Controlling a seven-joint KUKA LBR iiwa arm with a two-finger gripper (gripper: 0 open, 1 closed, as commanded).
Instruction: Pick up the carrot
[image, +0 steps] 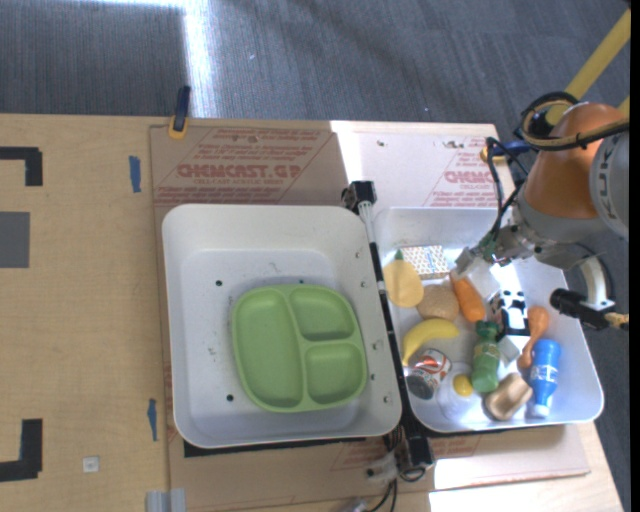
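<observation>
Setting: robotics lab test bench. You see two white bins (190, 300) side by side on taped-down cardboard sheets (250, 165) printed with supplier lettering, blue tape marks (135, 172), a clamp (180, 108), grey carpet (350, 50), and the KUKA arm (570, 170).

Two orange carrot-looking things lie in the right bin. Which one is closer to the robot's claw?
The larger orange carrot beside the tan potato-shaped piece, just below the gripper. The smaller orange piece lies farther right, above the blue bottle.
</observation>
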